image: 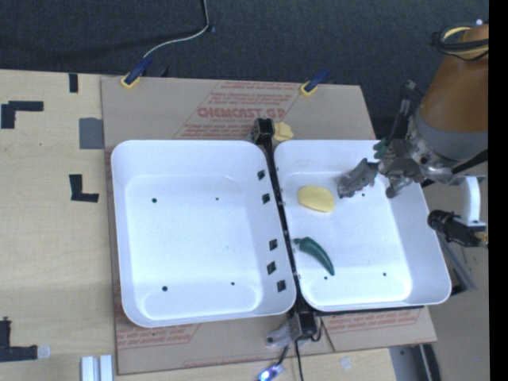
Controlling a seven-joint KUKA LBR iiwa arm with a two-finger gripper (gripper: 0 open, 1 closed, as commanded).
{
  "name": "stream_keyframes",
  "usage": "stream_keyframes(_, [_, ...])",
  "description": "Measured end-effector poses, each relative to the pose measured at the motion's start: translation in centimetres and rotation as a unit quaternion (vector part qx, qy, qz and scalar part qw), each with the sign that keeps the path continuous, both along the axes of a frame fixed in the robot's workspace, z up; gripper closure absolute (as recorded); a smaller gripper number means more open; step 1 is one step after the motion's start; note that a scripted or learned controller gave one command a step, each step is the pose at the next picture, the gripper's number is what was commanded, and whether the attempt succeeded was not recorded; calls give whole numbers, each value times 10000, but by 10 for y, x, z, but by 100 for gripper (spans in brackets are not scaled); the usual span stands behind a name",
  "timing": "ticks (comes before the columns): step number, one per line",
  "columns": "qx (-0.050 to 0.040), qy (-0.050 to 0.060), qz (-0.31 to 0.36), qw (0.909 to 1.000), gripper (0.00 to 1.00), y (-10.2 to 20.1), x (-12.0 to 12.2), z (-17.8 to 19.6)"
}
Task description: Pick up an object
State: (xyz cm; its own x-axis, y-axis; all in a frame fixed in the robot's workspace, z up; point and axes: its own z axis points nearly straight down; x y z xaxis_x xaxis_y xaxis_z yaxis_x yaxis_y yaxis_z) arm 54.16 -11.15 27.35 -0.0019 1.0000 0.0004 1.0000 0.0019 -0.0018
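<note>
Looking down at the desk [48, 213], I see a green pepper [315, 254] nearest me in the right bin [397, 292], close to the divider. Beyond it a yellow lump [317, 198] lies mid-bin. My claw [373, 177] hangs just right of the lump, apart from it, holding nothing; I cannot tell how its fingers stand. The left bin [190, 308] sits alongside.

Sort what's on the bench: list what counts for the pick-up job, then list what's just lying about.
For the job:
- tool, above the right bin
- yellow lump, in that bin near the tool
- green curved piece, same bin, nearer the front

Lying about:
- left bin
- cardboard sheet under the bins
- two blue-and-yellow clamps at its far edge
- cable on the floor
</note>
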Motion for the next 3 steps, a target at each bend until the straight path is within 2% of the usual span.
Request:
stream_keyframes(1, [2,6,8,10000,100,1,0,10])
stream_keyframes(2, [-22,-9,-35,10000,100,-84,17,11])
stream_keyframes(3, [10,18,13,10000,100,-14,60,-195])
